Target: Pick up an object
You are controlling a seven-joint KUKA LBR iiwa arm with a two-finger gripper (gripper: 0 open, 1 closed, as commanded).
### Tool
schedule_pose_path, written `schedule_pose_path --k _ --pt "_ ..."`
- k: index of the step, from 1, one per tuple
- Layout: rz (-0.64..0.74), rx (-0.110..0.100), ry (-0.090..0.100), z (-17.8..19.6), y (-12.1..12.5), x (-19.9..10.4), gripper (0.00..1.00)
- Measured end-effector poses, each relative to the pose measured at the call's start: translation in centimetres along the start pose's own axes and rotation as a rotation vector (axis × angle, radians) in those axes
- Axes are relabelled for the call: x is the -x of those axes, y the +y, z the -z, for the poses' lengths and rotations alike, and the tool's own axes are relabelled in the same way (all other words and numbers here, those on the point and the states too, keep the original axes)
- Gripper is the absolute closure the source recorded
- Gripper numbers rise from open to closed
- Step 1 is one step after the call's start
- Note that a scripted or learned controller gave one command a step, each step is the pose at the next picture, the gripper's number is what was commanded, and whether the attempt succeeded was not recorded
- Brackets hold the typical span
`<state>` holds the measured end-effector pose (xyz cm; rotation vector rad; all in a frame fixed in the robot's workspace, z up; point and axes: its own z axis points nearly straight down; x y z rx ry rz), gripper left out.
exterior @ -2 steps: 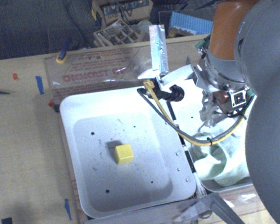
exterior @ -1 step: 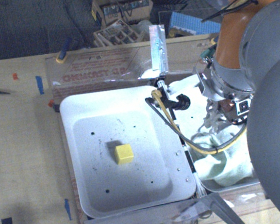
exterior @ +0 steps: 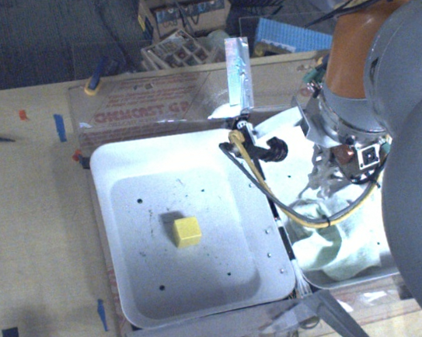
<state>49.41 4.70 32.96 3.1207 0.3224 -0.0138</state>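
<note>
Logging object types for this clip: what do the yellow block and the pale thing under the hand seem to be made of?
The yellow block looks like foam or soft plastic: matte, evenly coloured, with slightly rounded edges. It could be painted wood. The pale green item under the hand looks like cloth, soft, rumpled and folded.

Wooden bench (dark floor behind)

small yellow block lies flat near the left bin's middle
</note>
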Motion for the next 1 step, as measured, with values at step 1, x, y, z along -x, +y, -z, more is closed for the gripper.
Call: schedule_pose_path --k 1 --pt "-0.001 0.004 -0.002 0.82 0.05 -0.15 1.0"
